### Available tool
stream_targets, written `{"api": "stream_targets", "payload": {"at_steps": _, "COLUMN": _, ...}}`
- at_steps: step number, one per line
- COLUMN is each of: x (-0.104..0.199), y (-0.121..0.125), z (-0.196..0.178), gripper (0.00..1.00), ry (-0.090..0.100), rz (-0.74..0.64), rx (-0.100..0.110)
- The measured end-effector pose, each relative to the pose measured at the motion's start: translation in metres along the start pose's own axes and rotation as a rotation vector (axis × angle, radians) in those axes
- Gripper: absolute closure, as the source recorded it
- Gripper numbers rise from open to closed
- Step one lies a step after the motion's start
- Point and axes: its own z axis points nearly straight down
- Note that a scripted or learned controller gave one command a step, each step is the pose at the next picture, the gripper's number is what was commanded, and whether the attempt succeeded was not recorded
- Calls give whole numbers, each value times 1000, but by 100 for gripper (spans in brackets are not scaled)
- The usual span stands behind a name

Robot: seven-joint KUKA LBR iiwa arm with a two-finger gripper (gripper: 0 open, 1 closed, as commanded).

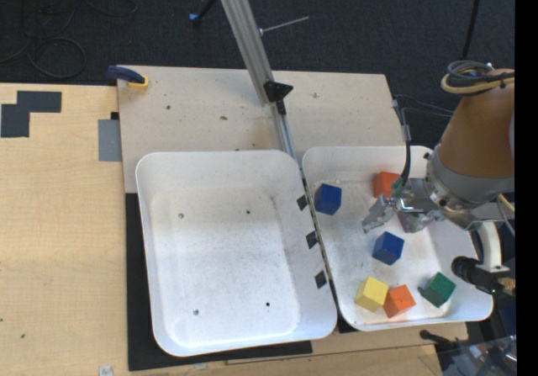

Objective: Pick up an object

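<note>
Camera view: one slanted look down on a pale wooden worktop (202, 109) carrying two shallow white plastic bins side by side.
Left bin (218, 252): lower centre of the frame, its floor speckled with small dark marks.
Right bin (349, 168): lower right of the frame, holding all the cubes.
Arm: grey with an orange band (475, 135), at the right edge of the frame, above the right bin.
Pincer (393, 208): metal, low over the middle of the right bin; how far it is open cannot be told, and nothing can be seen held in it.
Upper blue cube (328, 198): near the right bin's left wall, well apart from the pincer.
Lower blue cube (387, 248): just below the pincer in the frame.
Upper orange cube (384, 183): just above the pincer, partly hidden behind it.
Yellow cube (371, 293): at the bin's lower edge, beside the lower orange cube (399, 300).
Green cube (438, 289): in the bin's lower right corner.
Aluminium rail (248, 34): runs aslant from the top centre of the frame down to the gap between the bins.
</note>
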Motion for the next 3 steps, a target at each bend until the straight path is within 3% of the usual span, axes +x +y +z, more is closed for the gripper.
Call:
{"api": "stream_targets", "payload": {"at_steps": 1, "x": -2, "y": 1, "z": -2, "gripper": 0, "ry": -1, "rz": 3, "rx": -6}}
{"api": "stream_targets", "payload": {"at_steps": 2, "x": 2, "y": -3, "z": 62, "gripper": 0, "ry": 0, "rz": 1, "rx": 2}}
{"api": "stream_targets", "payload": {"at_steps": 3, "x": -2, "y": 8, "z": 94, "gripper": 0, "ry": -10, "rz": 2, "rx": -35}}
